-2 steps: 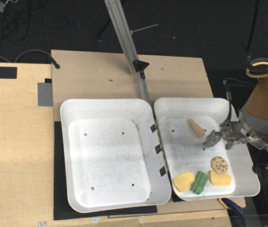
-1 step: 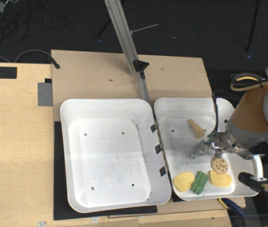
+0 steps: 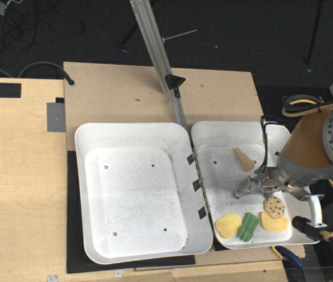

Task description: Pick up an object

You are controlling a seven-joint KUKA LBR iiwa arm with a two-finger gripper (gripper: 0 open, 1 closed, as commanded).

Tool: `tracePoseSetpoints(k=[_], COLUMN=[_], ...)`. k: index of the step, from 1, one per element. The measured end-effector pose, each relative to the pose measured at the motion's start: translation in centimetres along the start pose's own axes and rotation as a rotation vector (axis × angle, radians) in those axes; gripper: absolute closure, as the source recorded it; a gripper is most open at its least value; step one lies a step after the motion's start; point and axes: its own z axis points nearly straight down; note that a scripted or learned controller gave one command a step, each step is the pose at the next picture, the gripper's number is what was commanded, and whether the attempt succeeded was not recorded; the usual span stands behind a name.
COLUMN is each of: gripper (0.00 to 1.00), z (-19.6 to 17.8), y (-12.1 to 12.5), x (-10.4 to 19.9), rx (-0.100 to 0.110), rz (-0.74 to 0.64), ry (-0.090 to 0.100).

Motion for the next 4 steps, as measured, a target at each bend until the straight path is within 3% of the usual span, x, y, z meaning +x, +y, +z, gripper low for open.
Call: tracePoseSetpoints(k=[1,4], gripper=[1.0,1.0], z=[-1.0,-17.2], y=[0.0,1.2], x=[-0.1,-1.4], rx=[0.001,-0.005], rz=[0.004,-0.005], ry=[0.001,-0.002])
